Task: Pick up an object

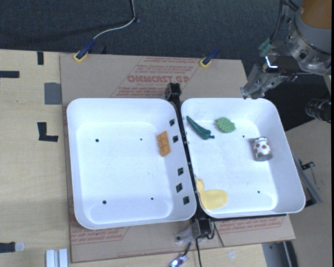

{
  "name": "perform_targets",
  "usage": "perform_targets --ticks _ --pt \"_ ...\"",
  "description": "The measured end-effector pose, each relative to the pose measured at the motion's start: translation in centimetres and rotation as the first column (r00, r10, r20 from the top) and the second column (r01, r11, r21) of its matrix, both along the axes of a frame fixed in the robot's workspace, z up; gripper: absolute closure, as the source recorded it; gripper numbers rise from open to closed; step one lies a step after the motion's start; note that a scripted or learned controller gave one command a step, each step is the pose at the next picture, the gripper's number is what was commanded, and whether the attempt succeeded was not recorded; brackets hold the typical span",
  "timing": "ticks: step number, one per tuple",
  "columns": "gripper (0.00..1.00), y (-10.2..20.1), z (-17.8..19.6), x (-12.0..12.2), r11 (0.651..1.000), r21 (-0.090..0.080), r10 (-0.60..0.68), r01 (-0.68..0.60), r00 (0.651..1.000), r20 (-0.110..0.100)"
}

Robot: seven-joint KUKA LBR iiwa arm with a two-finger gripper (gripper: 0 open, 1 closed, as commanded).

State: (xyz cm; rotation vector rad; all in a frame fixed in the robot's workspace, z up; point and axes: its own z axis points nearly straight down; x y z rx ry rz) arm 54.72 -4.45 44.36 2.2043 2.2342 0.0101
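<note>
Grey metal hand hovers past the right white plastic bin's far rim; whether it is open or closed, I cannot tell. Nearest inside that bin lies the green bumpy ball, toward the bin's middle from the hand.
</note>
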Motion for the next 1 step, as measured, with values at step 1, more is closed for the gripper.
perform_targets --ticks 1 --pt "1.00 10.12 -8.97 -4.09 1.000 -0.001 -0.002 0.002 1.000 -0.019"
